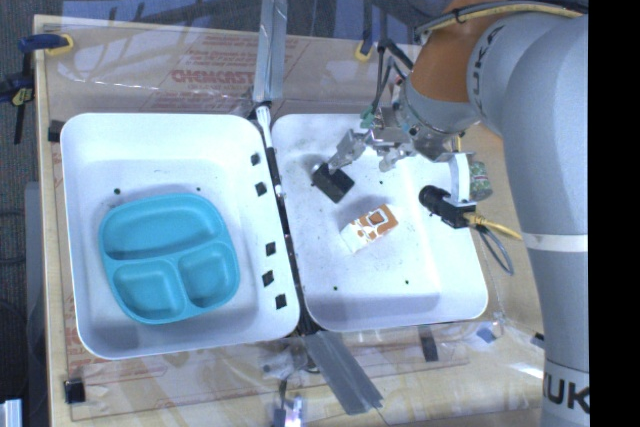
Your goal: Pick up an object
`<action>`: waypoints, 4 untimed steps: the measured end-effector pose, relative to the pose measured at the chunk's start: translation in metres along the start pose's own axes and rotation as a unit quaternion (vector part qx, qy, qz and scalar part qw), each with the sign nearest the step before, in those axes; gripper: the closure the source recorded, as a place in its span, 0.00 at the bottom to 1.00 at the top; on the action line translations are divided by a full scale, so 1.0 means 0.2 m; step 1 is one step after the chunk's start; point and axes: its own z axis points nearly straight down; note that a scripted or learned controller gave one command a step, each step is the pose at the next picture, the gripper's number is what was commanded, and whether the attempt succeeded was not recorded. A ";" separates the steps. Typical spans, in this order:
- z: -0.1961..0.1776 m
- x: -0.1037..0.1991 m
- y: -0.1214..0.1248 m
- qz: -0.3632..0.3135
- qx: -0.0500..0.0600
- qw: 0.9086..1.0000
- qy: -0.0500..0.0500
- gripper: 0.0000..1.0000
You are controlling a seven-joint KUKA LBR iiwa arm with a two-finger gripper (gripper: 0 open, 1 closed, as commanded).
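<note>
The gripper (pixel 335 177) is hung low over the right bin (pixel 440 290), and whether it's apart or together can't really be told. A small orange-and-white packet (pixel 370 227) is laid flat just beside it; a blue tray (pixel 168 256) is sat in the left bin (pixel 90 140).

Arm: we see our grey arm (pixel 535 115) reaching in from the right, orange band (pixel 455 55) above the wrist.
Wrist: we angle it down and leftward.
Gripper: our gripper (pixel 335 177) sits low, dark-tipped.

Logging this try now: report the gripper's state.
Gripper: low in the right bin, beside the small white and orange packet; open or shut cannot be told.
</note>
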 end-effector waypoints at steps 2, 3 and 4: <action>0.35 0.10 0.10 0.044 -0.002 0.999 0.001 0.00; 0.30 0.11 0.10 0.041 -0.001 0.999 0.001 1.00; -0.54 0.31 0.15 0.011 -0.003 1.000 0.000 1.00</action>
